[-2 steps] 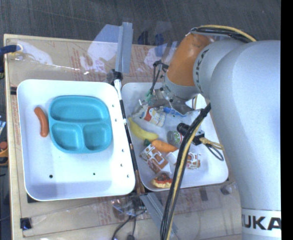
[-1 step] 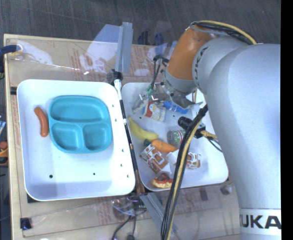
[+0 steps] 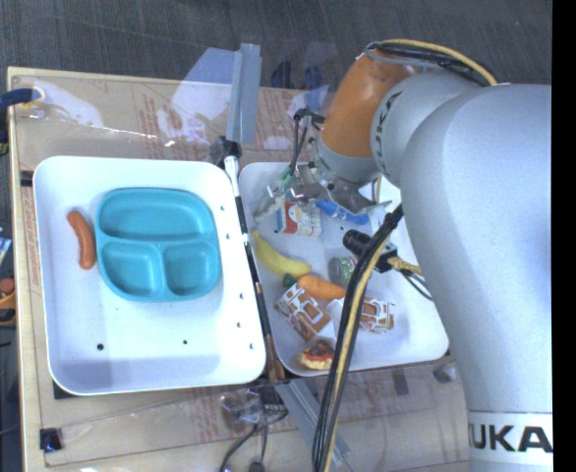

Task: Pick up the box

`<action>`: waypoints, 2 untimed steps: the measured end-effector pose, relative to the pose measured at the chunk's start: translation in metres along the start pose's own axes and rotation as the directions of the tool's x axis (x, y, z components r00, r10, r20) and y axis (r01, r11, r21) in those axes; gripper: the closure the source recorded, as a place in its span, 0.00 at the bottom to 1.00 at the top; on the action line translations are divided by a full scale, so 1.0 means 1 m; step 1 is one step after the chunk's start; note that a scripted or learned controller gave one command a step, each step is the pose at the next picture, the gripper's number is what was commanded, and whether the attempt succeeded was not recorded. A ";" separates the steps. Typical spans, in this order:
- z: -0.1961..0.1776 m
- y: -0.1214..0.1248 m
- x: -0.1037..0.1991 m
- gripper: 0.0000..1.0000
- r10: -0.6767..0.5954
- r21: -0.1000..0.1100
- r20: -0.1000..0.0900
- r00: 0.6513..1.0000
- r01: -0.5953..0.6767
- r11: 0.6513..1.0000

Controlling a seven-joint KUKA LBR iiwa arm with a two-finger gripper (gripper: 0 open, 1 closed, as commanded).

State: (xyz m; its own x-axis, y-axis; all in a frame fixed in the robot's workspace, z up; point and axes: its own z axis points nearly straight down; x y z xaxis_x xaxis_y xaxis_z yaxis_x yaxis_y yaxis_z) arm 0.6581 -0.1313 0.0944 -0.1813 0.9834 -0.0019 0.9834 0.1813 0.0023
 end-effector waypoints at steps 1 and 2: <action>0.000 0.000 -0.006 0.00 -0.020 -0.002 0.000 1.000 0.020 1.000; 0.000 -0.002 -0.016 0.00 -0.050 -0.002 0.000 0.999 0.050 0.999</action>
State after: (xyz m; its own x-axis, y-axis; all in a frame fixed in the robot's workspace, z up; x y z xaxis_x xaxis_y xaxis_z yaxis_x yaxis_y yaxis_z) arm 0.6587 -0.1474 0.0944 -0.2305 0.9731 -0.0018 0.9731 0.2305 0.0041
